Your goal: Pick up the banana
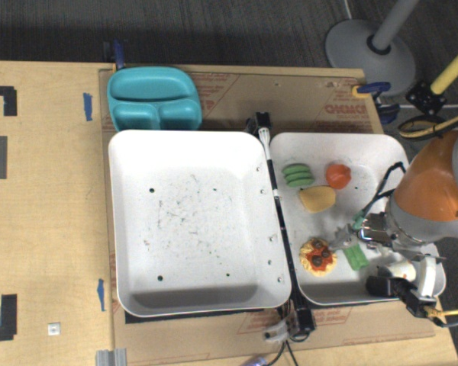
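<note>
Below, two white bins [191, 296] are set on cardboard [290, 90]; the gripper [349, 239] fingers' spread cannot be told, at 3 o'clock.

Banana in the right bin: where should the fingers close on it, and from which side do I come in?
My read: grip the banana across its short width near the middle, descending from straight above. It lies flat, long axis roughly left-right, with bare floor in front and behind. The green ridged piece and tomato sit close behind, so keep clear of them.
</note>
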`<state>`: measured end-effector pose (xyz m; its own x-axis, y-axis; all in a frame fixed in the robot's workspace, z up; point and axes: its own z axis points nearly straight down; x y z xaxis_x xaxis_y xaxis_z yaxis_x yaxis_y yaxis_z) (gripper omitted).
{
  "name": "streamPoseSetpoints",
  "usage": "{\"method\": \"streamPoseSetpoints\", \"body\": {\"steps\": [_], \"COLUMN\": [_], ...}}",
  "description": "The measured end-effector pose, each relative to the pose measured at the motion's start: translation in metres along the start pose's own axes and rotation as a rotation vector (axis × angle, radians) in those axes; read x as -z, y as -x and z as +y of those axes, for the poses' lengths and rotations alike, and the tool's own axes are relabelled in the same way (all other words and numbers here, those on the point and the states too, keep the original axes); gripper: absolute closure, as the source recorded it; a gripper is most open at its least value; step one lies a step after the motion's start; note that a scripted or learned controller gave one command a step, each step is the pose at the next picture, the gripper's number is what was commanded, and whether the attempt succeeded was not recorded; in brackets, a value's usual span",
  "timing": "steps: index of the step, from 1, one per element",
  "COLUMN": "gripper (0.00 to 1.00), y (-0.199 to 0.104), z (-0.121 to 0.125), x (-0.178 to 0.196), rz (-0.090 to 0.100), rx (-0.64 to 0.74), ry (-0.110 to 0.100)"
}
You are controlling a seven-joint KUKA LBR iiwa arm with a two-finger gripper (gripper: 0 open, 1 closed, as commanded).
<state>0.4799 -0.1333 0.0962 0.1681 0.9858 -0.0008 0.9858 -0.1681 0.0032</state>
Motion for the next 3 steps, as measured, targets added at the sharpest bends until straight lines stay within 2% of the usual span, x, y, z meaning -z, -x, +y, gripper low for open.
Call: {"method": "streamPoseSetpoints", "body": {"steps": [1, 2, 3], "gripper": [0.0, 1.0, 1.0], "y": [-0.016, -0.021, -0.029], "z": [0.004, 0.0, -0.005], "x": [-0.003, 0.002, -0.011], "rz": [-0.019, -0.008, 0.0], "rx": [0.468, 0.473, -0.005], "ry": [0.026, 0.013, 0.001]}}
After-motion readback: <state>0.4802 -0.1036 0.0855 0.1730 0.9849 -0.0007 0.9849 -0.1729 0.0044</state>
